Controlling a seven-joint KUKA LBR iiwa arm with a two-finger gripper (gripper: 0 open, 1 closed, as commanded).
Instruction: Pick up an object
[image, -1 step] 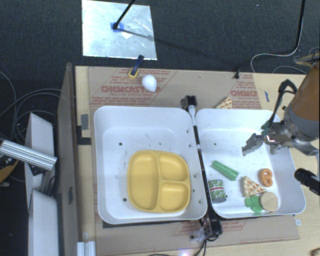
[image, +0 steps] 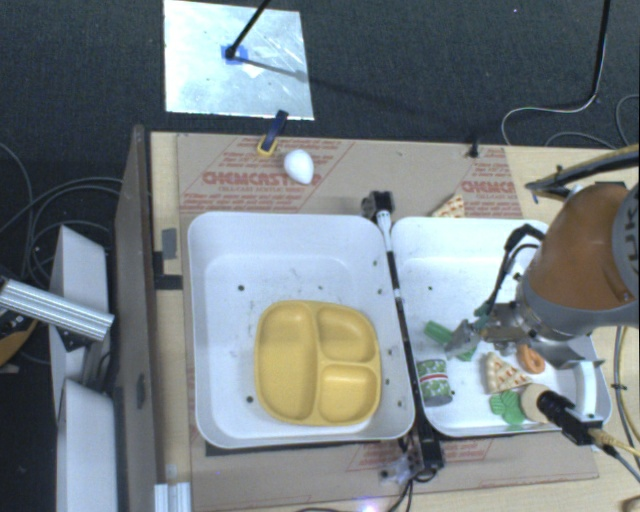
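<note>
The right bin (image: 470, 250) holds a green piece (image: 436, 330), a small green-and-white can (image: 433, 381), a toy pizza slice (image: 503, 372), an orange ring-shaped piece (image: 530, 358) and a green leafy piece (image: 508, 405). My gripper (image: 466, 340) is low in this bin, just right of the green piece and above the can. The orange-banded arm (image: 590, 260) covers the bin's right part. I see nothing clearly held.
The left bin (image: 230, 260) holds a yellow divided plate (image: 318, 362). On the cardboard behind the bins lie a white egg (image: 298, 165), a blue-and-yellow item (image: 270, 135) and another pizza slice (image: 450, 207). A black divider (image: 395, 290) runs between the bins.
</note>
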